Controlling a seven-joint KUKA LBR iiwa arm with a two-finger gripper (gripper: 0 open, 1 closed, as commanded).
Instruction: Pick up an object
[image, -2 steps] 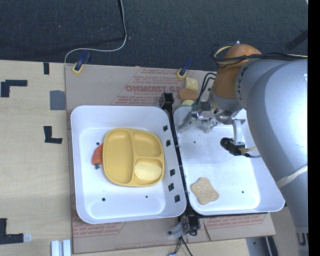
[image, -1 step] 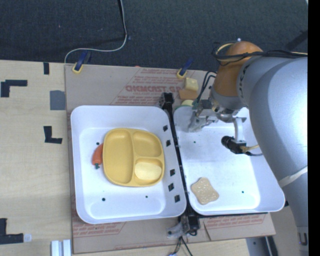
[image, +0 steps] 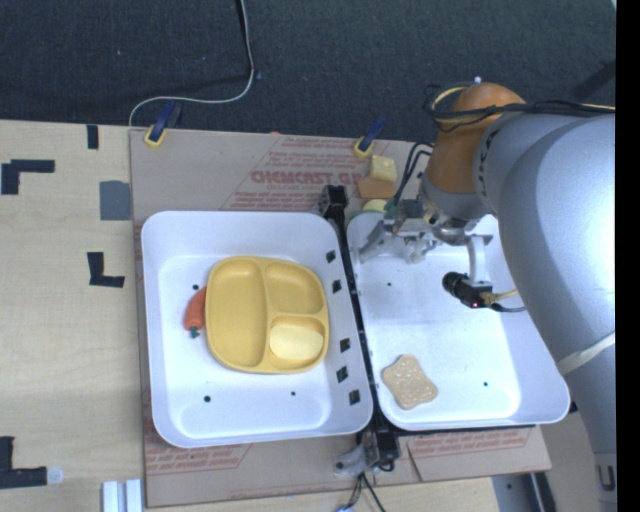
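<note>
Currently | end effector (image: 415, 240): far end of right white bin (image: 500, 395), open/closed state cannot be told | target: tan flat cracker-like piece (image: 409, 381), near left corner of that bin | handling: probably light, stiff, brittle; grip across opposite edges.

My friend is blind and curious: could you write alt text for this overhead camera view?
A grey robot arm reaches over the right bin, which holds a tan cracker. The left bin holds a yellow divided plate with an orange object tucked beside it.

A divided plate (image: 266, 310) lies in the left bin (image: 160, 240); a cracker (image: 410, 381) lies in the right bin (image: 520, 395).
</note>
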